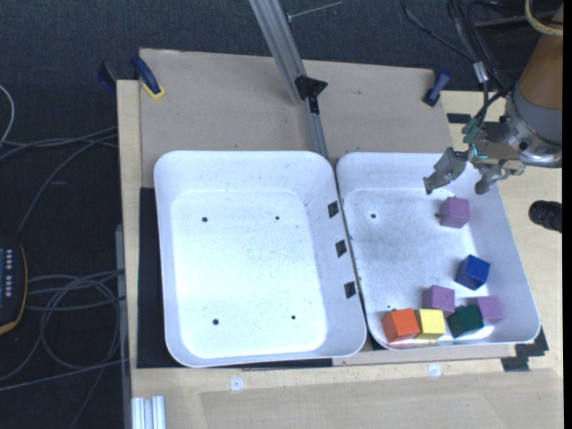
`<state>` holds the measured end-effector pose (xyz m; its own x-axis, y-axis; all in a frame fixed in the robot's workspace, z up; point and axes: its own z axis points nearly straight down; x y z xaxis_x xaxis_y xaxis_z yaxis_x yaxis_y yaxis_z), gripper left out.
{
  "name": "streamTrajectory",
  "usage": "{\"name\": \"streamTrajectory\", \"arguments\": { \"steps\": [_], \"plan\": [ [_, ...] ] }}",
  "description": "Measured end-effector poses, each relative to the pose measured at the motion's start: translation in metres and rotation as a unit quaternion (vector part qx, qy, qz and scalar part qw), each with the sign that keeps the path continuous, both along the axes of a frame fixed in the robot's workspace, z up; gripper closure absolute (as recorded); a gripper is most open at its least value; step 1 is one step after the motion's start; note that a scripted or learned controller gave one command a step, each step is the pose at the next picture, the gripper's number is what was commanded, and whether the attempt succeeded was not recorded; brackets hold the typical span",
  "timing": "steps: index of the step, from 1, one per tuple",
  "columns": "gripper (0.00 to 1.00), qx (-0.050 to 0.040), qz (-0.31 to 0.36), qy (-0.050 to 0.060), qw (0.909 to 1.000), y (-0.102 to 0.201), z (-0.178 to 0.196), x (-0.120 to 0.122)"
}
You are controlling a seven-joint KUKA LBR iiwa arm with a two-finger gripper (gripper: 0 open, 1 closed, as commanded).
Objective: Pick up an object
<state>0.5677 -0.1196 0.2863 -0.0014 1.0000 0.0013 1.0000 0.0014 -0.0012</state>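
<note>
- Tan wooden bench top (232,105) under two shallow white plastic bins set side by side, blue clamps at its far corners.
- Left white bin (170,239), speckled floor.
- Right white bin (393,239), all blocks inside it.
- Grey arm with orange band (541,88) above the right bin's far right corner.
- Two-finger gripper (463,175) spread wide open over the bin's far right area, nothing between the fingers.
- Light purple cube (455,211) just below the gripper, apart from it, near the right wall.
- Blue cube (473,271) midway along the right wall.
- Near right corner cluster: orange block (401,323), yellow block (432,322), dark green block (465,320), purple block (439,297), small purple block (489,308).
</note>
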Motion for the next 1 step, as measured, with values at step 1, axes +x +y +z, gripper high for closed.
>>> {"name": "streamTrajectory", "arguments": {
  "steps": [1],
  "plan": [
    [0.00, -0.0001, 0.000, 0.000, 1.0000, 0.0000, 0.0000, 0.0001]
  ]
}}
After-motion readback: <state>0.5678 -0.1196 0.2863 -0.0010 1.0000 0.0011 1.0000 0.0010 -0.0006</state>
